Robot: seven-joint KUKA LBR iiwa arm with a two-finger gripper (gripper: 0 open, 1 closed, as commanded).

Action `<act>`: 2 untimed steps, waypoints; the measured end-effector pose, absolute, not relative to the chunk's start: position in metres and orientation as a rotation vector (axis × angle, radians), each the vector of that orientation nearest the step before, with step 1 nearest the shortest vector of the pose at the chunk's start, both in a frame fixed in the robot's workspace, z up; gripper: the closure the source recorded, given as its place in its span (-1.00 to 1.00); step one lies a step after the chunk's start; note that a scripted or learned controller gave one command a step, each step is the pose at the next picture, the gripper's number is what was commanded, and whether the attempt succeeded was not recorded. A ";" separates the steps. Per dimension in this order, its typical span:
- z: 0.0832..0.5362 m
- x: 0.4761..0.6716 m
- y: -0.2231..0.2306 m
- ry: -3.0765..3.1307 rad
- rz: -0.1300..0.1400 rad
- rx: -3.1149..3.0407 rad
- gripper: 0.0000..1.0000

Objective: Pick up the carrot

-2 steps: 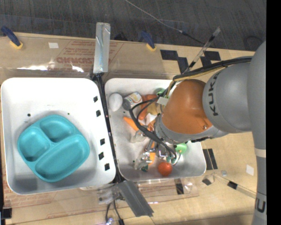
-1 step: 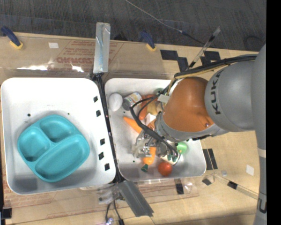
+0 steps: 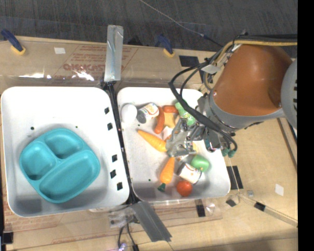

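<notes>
Right now the grey two-finger gripper hangs at centre-right of the frame over the cluttered right white bin, jaw state untellable, and should settle squarely over the tapered orange carrot just below it, avoiding neighbouring toys.

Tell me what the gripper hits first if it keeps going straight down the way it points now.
Probably the white bin floor between the two orange carrots. The gripper hangs over that gap, though depth is unclear and it may clip the lower carrot's top.
</notes>
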State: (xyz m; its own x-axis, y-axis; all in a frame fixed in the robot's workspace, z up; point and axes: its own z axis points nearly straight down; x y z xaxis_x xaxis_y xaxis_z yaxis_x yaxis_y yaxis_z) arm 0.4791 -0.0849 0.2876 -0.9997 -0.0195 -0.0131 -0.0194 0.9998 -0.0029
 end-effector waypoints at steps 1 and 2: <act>0.190 0.489 -0.034 3.048 0.003 -0.775 1.00; 0.266 0.540 -0.008 2.826 -0.003 -1.361 1.00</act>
